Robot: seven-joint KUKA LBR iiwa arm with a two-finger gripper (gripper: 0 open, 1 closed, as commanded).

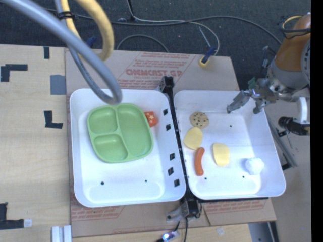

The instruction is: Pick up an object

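Two fingers of the gripper (246, 103) stand spread apart, grasping nothing, over the right bin (262, 150) near its far right corner. Below-left of the jaws lie a cookie (199, 119), a yellow piece (193, 137), a sausage (199, 161), perhaps cheese (220, 154).

Arm (295, 44): rounded housing with a glossy orange band, pale grey casing beside it, and a dark cable looped over its top. Wrist section, behind the fingers: grey metal with small dark fittings and thin wires. Gripper (247, 103): two slim grey metal fingers (236, 105); a white block carrying a black cylindrical fitting sits further back from them.
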